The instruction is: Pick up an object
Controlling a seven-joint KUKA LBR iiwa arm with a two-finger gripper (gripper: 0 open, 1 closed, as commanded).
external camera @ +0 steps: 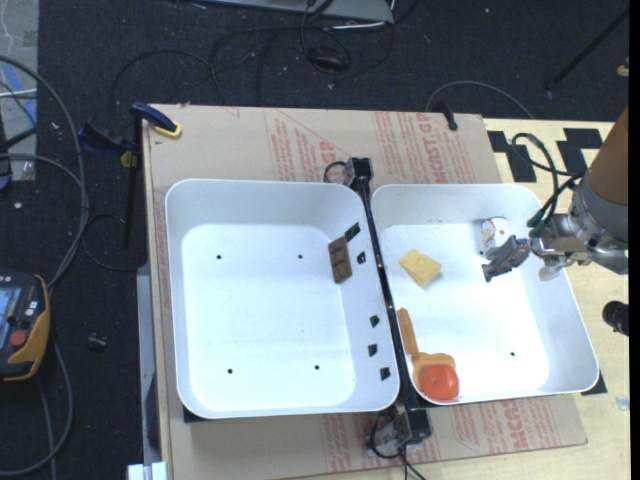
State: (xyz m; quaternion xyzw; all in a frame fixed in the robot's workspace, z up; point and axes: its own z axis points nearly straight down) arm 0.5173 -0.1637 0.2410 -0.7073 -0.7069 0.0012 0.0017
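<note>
Claw [503, 258] hovers at three o'clock in right bin [560, 368], finger state indiscernible, nothing visibly gripped; pickup outstanding.

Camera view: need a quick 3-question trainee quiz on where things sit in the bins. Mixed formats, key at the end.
1. True or false: the yellow block lies in the right bin.
2. Which bin holds the brown bar? A) left bin B) right bin
3. Fill in: the red ball sits near the right bin's front-____ corner, by the divider between the bins.

Key: 1 true; 2 A; 3 left. The gripper hangs over the right bin, right of the yellow block.
</note>
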